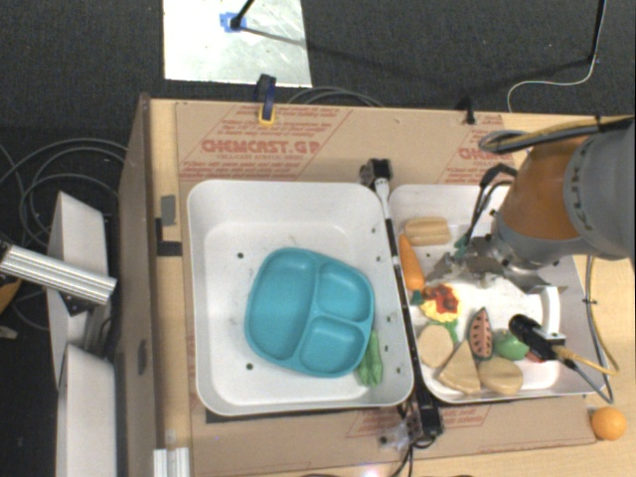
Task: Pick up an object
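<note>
A turquoise plastic divided plate point(310, 312) with 3 compartments lies in the left white bin point(214, 266). The brown cardboard-covered bench point(298, 137) bears red lettering. A small orange ball point(607, 423) rests at its near right corner. A shiny silver sheet point(235, 26) lies on the dark floor beyond.

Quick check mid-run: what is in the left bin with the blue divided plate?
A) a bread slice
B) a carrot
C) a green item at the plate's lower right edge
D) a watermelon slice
C: the green item lies against the blue plate in the left bin.
</note>
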Robot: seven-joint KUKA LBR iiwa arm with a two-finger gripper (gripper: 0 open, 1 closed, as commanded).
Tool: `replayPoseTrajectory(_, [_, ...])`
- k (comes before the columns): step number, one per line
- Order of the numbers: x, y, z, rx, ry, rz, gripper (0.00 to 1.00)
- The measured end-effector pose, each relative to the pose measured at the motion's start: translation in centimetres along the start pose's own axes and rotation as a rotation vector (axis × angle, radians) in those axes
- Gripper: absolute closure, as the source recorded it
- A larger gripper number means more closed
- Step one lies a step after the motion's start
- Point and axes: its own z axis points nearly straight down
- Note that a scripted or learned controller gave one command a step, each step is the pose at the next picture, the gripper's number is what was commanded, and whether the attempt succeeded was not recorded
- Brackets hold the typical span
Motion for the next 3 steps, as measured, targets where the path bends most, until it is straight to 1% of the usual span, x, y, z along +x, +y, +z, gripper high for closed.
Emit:
replayPoseTrajectory(1, [-2.4,-8.4,-0.1,0.010,-0.003,0.000,0.00])
replayPoseTrajectory(2, [-1.2,0.1,-3.6,-0.005,-0.006,-0.013,0.00])
replayPoseTrajectory(3, [-3.8,6.4,0.1,0.011,-0.001,-0.009,0.00])
